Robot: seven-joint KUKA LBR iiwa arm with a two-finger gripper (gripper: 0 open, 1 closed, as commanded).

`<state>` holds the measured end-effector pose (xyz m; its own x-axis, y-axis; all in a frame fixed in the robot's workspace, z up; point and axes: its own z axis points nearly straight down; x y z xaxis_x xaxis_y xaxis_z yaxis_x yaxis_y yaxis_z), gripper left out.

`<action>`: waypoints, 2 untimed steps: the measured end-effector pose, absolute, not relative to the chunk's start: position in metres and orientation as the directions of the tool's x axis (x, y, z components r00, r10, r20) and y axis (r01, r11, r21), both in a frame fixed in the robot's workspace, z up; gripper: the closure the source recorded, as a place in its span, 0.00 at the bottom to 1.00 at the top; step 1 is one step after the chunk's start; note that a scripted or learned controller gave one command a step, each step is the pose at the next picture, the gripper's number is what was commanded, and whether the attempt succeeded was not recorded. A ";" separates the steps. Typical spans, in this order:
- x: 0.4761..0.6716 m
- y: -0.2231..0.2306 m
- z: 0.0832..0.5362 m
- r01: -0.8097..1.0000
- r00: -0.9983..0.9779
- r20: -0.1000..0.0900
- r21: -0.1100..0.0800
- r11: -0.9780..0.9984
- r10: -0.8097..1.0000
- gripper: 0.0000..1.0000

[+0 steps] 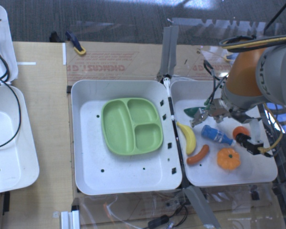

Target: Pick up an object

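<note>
The gripper hangs low in the right bin beside a half-hidden dark green object, its grip too obscured to judge, near the blue bottle, banana, sausage and small orange pumpkin.

From my remote seat this reads as a robotics lab rather than a home or kitchen: a plywood bench bears two shallow white bins side by side, and the grey arm with its orange band reaches in at three o'clock. The food in the right bin looks like plastic props, a banana and a small pumpkin, while the left bin holds a green divided plate. Loose black cables trail at nine o'clock, and at twelve o'clock lies what may be grey carpet, though glare blurs it.
</note>
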<state>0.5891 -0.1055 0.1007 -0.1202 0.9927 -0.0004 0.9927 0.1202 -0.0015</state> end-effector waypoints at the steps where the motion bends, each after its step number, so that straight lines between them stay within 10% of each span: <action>1: 0.526 -0.107 0.091 0.980 -0.201 0.001 -0.002 0.201 0.980 0.00; 2: 0.526 -0.109 0.100 0.981 -0.195 0.001 -0.001 0.195 0.981 1.00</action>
